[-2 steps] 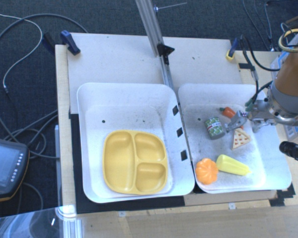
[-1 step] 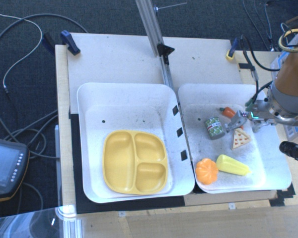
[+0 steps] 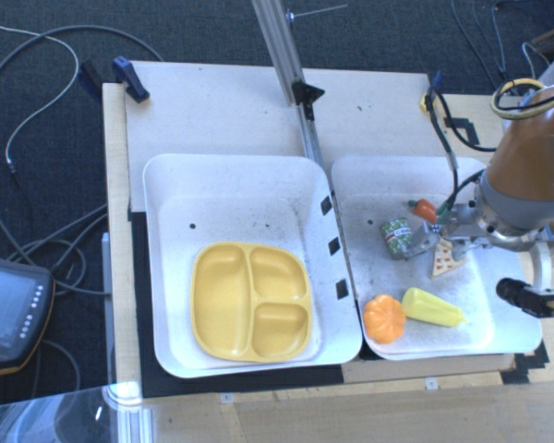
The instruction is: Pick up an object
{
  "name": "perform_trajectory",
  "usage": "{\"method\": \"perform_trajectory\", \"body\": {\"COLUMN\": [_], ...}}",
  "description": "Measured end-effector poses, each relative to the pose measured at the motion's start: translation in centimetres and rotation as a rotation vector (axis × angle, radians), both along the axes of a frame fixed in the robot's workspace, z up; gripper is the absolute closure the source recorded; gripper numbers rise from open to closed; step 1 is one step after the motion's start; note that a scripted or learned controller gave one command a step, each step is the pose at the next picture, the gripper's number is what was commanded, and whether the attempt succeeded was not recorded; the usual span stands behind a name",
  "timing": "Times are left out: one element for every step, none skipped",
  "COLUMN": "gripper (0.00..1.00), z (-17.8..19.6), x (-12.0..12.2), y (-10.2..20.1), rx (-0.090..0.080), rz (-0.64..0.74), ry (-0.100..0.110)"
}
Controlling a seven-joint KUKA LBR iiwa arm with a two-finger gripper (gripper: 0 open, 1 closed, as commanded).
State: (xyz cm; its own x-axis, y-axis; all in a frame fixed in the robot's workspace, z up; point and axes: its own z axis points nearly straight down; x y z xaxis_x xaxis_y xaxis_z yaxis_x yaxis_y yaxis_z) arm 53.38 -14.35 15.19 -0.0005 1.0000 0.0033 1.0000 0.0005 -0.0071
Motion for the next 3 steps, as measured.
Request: {"method": "perform_trajectory", "body": {"gripper": [0.0, 1.0, 1.0], "z": [-4.9, -3.5, 2.4], "x": [0.1, 0.3, 0.9], "y": [0.0, 0.0, 0.8], "rx": [-0.004, -0.004, -0.005], "rz": [-0.001, 0.001, 0.003], "ry": [-0.008, -0.015, -0.014]}}
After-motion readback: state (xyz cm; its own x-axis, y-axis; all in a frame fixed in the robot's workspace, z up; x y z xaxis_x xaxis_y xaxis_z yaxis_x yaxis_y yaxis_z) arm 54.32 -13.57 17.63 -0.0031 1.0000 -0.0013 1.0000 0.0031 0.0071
